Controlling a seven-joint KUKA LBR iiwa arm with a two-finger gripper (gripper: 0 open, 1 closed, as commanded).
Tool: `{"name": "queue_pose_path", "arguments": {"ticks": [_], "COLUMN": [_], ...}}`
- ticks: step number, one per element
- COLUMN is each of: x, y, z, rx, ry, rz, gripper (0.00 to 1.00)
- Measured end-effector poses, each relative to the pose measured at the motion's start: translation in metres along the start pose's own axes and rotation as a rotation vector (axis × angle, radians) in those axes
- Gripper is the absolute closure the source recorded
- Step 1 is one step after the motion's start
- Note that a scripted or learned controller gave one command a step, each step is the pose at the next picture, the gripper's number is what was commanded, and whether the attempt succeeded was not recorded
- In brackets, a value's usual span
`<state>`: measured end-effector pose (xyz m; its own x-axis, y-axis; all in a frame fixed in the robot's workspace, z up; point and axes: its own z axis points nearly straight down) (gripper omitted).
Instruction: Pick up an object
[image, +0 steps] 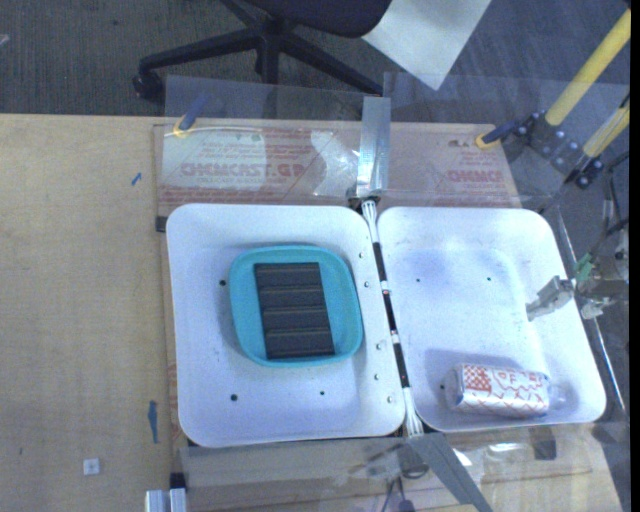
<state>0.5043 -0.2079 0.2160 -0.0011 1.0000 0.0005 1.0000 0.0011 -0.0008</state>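
From the overhead camera, two shallow white plastic bins sat side by side on the wooden bench. The left bin held a turquoise square plastic plate with a dark grey ribbed rectangular block lying on it. In the right bin, a white cylindrical packet with red print lay on its side near the front rim. The gripper was partly cut off at the right edge; whether it was open or closed could not be told.
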Motion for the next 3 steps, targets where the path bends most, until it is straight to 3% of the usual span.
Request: {"name": "queue_pose_path", "arguments": {"ticks": [1, 2, 3], "x": [0.098, 0.070, 0.016], "y": [-0.004, -0.025, -0.020], "z": [0.120, 0.102, 0.091], "rx": [-0.001, 0.000, -0.004], "ry": [-0.001, 0.001, -0.003], "rz": [-0.122, -0.266, -0.070], "gripper": [0.00, 0.00, 0.00]}}
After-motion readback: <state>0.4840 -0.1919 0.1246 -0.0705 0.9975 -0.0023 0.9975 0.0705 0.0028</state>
